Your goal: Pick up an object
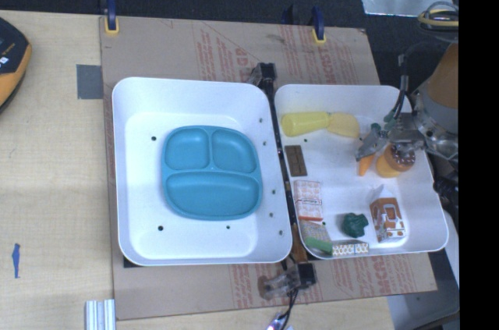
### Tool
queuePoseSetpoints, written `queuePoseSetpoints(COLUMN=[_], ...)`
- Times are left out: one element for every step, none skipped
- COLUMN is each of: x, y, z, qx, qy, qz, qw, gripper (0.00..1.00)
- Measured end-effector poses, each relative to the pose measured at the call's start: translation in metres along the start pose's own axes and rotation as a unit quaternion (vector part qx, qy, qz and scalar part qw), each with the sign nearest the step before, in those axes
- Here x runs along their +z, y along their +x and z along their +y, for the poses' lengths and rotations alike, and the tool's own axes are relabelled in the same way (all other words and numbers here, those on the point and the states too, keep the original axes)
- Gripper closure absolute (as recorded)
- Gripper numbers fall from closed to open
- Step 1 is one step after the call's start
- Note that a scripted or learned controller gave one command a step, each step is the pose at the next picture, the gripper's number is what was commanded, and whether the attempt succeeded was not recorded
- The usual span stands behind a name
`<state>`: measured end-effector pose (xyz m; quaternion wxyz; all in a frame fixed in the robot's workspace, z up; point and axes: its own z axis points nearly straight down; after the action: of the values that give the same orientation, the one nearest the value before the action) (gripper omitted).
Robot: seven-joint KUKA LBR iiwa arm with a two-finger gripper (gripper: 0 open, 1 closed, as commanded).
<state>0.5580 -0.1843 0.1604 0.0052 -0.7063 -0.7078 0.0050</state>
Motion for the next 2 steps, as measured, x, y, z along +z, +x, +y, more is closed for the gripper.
queuePoseSetpoints(x=[0.069,0.067], y=[0.028,0.035], z=[-0.027,0.093], qx=[-0.007,-0.006], qy=[-0.008,0.005], qz=[0.005,-0.002], qw=[0.9999,1.0], gripper=[0.0,0.0])
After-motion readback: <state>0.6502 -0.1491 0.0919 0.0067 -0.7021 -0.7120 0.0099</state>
